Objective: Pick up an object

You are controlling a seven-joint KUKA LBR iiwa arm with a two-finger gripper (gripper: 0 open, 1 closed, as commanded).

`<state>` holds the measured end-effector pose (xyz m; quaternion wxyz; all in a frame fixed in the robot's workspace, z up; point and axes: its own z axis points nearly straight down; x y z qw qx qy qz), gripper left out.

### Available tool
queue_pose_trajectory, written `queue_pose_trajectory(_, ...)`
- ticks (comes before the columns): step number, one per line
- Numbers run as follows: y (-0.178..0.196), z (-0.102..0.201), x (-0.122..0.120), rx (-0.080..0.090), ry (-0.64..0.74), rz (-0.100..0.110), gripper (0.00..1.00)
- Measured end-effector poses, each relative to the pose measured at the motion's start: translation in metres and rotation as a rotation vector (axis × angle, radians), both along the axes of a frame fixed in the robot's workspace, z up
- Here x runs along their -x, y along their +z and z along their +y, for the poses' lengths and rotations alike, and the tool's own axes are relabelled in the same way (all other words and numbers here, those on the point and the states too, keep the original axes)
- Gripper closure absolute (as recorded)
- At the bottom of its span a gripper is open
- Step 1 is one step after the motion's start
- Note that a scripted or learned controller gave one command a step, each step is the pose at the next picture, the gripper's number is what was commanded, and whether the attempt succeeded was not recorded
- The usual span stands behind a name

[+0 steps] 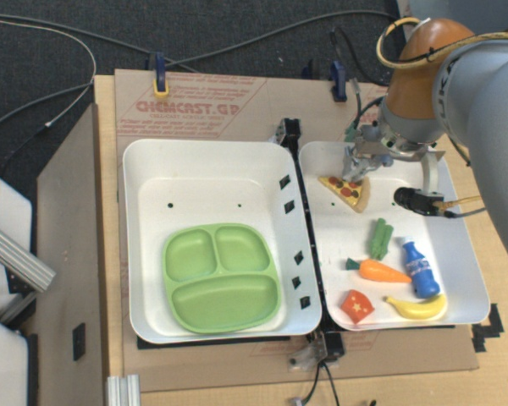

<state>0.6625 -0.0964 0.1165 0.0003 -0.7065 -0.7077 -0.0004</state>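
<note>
My gripper [356, 169] hangs low over the far left part of the right bin [461, 235], under the orange band of the arm. Just below it in the view a pizza slice toy [347, 192] lies flat on the bin floor, its far edge touching or almost touching the gripper tip. Nearer the front of the same bin lie a green vegetable toy [379, 238], an orange carrot [383, 271], a blue bottle [419, 270], a yellow banana [417, 308] and a red toy [356, 305].
The left bin [144, 227] holds a green divided plate [223, 276] at its front. A black strip with clips [298, 218] runs along the wall between the bins. The grey arm fills the space above the right bin's far right corner.
</note>
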Motion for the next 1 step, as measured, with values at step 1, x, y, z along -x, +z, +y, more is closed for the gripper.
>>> queue_pose_trajectory(1, 0.0633, 0.0050, 0.0009, 0.001, 0.000, -0.006, 1.00)
